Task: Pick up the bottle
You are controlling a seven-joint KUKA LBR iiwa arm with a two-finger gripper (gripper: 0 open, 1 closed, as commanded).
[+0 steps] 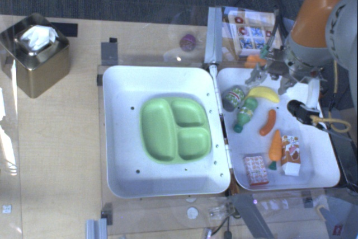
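Right bin (330,173) holding green bottle (244,115), banana (263,93), carrot (274,146)

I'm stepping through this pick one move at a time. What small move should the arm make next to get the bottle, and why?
Probably shift the end effector toward the view's lower left, then descend. It hovers over the right bin's far edge, above the banana, while the green bottle lies on its side beyond it, beside a can. Nothing sits between the fingers yet.

Green tray (174,130) in left bin (120,176); banana (264,94).
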